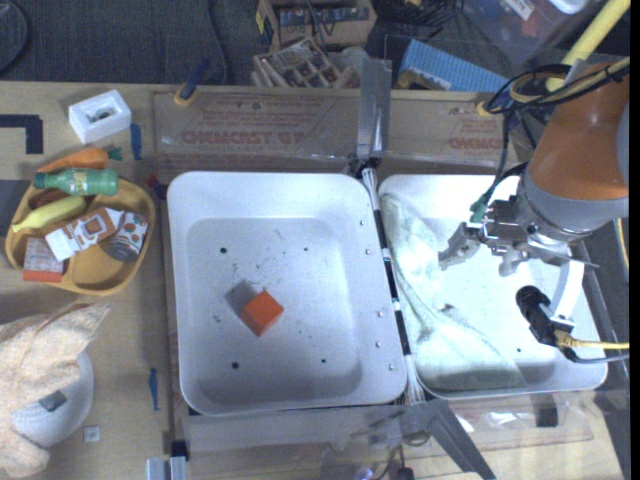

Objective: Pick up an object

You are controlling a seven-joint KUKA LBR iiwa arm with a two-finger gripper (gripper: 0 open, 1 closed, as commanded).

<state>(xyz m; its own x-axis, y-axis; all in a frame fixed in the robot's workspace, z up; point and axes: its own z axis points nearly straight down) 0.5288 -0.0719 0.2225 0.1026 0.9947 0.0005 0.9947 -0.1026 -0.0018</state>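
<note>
while the gripper [482, 253] hangs over the right bin [500, 368], fingers apart and holding nothing, the orange block [264, 311] sits well left; descending here likely grabs nothing.

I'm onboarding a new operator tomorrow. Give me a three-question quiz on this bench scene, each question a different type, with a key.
1. True or false: the orange block lies in the left bin.
2. The gripper is above: A) the left bin, B) the right bin, C) the yellow bowl.
3. Fill in: the block's colour is ____.

Key: 1 true; 2 B; 3 orange.
</note>
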